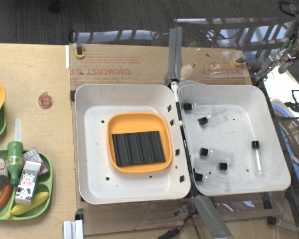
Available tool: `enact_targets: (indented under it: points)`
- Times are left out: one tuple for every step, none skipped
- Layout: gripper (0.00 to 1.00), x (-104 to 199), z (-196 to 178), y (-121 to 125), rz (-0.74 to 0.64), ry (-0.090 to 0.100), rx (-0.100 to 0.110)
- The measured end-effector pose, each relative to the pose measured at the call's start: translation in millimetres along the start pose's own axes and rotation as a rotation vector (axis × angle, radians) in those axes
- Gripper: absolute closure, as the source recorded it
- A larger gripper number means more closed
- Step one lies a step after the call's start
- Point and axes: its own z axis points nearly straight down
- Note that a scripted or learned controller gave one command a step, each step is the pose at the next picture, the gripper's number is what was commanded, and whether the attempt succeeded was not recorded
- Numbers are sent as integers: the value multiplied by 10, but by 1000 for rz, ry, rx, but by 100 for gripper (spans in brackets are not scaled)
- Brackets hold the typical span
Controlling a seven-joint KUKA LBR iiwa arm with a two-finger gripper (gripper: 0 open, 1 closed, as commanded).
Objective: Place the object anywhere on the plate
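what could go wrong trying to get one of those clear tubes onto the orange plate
The tubes are clear with small black caps, hard to see against the right bin and likely to roll or slip during a grasp. Several lie close together near that bin's lower left, so a grab there could catch two or knock one away. The plate has a ridged dark insert, so a dropped tube might roll or bounce off.

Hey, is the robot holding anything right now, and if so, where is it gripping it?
It cannot be told from this view. The clear vials lie loose in the right bin, and the orange plate sits in the left bin.
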Motion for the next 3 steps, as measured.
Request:
enact_targets:
  points:
    - [0, -47, 135, -15, -332, 0, -2]
    - [0, -42, -140, -8, -491, -3, -4]
    - [0, -17, -97, -67, -590, 0, -2]
